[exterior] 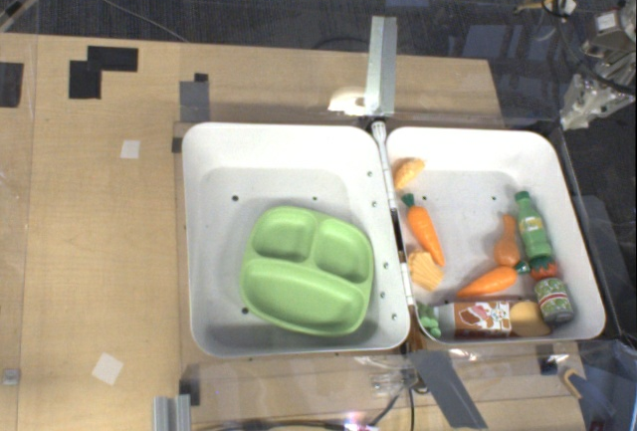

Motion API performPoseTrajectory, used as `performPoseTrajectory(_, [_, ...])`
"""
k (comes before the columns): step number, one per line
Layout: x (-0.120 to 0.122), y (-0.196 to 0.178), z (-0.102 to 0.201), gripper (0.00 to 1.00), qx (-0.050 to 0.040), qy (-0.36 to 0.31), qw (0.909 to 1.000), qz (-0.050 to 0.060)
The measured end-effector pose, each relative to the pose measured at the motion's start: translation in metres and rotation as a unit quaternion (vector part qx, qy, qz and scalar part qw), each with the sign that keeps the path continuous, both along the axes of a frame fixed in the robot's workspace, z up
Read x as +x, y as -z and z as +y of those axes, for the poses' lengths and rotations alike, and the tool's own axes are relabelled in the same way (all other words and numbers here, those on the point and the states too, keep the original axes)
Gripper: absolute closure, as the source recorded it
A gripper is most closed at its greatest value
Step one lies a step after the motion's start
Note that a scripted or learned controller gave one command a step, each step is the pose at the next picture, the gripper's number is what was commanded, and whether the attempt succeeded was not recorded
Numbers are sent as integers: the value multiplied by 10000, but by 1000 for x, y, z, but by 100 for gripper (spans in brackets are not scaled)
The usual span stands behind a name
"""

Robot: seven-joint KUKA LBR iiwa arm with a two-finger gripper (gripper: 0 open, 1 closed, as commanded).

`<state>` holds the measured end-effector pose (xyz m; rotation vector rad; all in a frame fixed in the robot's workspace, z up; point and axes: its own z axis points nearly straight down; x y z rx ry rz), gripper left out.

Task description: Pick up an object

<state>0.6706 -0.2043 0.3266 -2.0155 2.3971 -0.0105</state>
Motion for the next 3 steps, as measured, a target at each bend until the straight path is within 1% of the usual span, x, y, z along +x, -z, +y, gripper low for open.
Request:
performPoseTrajectory(1, [-1,156,1,100,9,-1635,9865,50])
performPoseTrajectory(2, [0,72,27,100,-35,-2314,9729,-18])
performPoseTrajectory(3, [-35,119,19,100,-30,-4849,8746,27])
